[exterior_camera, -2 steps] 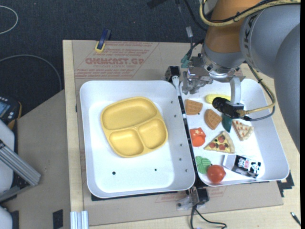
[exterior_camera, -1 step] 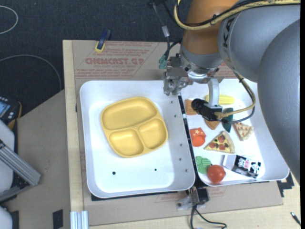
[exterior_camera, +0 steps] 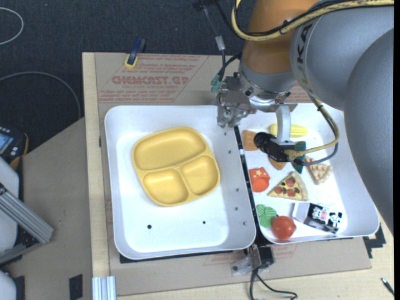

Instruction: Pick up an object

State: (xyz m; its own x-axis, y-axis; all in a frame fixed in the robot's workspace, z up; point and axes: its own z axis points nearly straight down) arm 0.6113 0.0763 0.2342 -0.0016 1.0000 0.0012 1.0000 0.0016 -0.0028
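Glossy red tomato [exterior_camera: 284, 227], wedge pizza slice [exterior_camera: 289, 187], smooth yellow three-compartment tray [exterior_camera: 175, 165], metal pincer [exterior_camera: 229, 116], finger state unclear

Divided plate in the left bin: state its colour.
Yellow: the divided plate, seen clearly in the camera view.

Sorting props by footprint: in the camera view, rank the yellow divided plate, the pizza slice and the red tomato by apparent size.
1. yellow divided plate, by far the largest
2. pizza slice
3. red tomato, only slightly smaller than the slice
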